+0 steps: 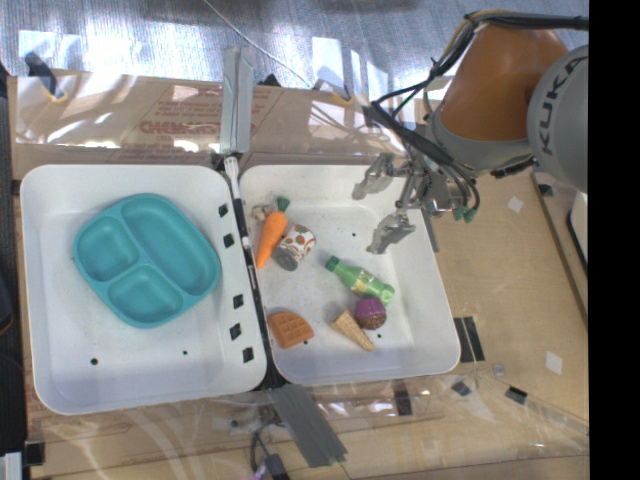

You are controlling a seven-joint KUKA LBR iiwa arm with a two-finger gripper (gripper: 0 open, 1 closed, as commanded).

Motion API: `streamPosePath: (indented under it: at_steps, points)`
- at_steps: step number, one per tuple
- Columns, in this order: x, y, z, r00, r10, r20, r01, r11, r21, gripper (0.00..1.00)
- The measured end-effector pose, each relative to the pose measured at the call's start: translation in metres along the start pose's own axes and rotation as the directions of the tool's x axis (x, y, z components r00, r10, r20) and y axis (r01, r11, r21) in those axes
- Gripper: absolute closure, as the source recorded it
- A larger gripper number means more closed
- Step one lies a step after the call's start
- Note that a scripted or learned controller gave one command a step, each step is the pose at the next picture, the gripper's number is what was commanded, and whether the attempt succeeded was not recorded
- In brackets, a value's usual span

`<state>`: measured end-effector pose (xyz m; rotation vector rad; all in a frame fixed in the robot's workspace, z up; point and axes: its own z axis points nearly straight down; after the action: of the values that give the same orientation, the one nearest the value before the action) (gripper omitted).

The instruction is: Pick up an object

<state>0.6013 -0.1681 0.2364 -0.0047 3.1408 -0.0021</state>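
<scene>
Holding one carrot (270, 236), one bottle (361, 279)

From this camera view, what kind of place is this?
Probably a robot test bench in a lab: two white bins, toy food such as a carrot and a green bottle, and a grey arm reaching in.

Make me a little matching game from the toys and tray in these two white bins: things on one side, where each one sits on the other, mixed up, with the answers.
Things:
1. teal divided tray
2. toy carrot
3. green toy bottle
4. toy ice cream cone

Places:
A. right bin, against its left wall
B. right bin, near its front edge, right of the brown cookie-like piece
C. left bin, on its own
D. right bin, toward the middle, below the gripper

Pairs: 1-C, 2-A, 3-D, 4-B
</scene>
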Motion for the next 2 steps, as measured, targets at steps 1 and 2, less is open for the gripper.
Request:
streamPosePath:
  at_steps: [1,2]
  points:
    - [0.013,0.003,0.109,0.997,0.075,-0.011,-0.075,0.997,-0.003,0.00]
    - [-0.011,0.069,0.145,0.935,0.354,-0.004,-0.354,0.935,-0.002,0.00]
